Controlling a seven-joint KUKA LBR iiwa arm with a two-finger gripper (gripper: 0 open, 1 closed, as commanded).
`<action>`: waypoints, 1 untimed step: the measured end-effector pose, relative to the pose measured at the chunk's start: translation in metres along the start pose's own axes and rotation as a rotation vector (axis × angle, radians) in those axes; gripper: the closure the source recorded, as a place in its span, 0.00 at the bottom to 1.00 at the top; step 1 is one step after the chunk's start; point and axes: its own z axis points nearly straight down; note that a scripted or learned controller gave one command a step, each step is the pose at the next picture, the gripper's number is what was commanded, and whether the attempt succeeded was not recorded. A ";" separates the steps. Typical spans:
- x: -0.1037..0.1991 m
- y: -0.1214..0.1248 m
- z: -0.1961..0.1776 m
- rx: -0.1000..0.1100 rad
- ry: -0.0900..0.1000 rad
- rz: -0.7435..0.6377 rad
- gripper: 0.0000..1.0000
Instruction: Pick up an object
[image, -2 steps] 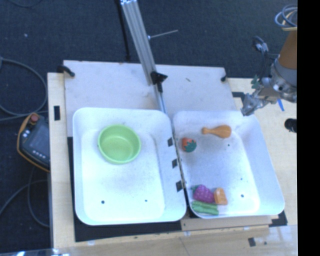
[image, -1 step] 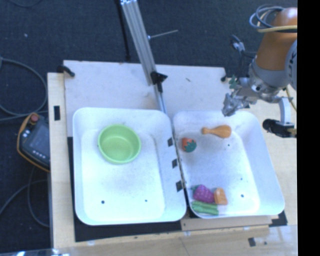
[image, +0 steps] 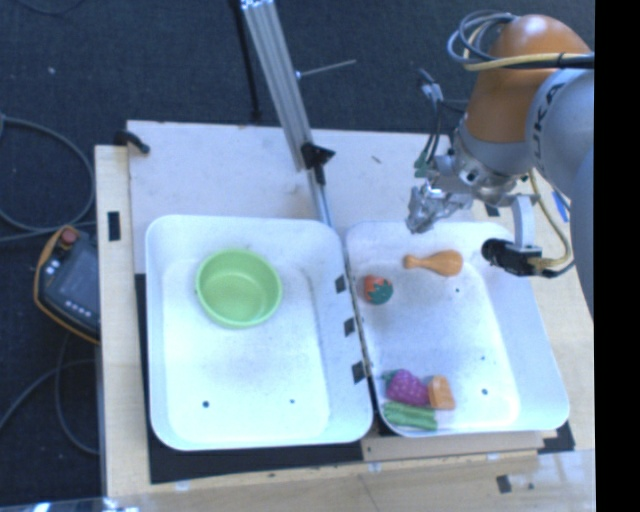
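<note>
End effector (image: 424, 214) above drumstick (image: 436, 263)

— What carried everything?
— A pale wooden bench (image: 220, 165), with two shallow white plastic bins side by side on it: the left bin (image: 170, 400) and the right bin (image: 530, 380).
— Did they touch?
— Their inner rims met, or nearly so. A slanted grey metal post (image: 285, 90) seemed to stand behind them.

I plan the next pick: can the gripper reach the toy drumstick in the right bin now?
Probably yes. The gripper hangs just above and left of the drumstick, with nothing between them; the other toys lie apart.
</note>
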 end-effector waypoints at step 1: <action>0.045 -0.006 -0.001 0.000 0.000 0.001 1.00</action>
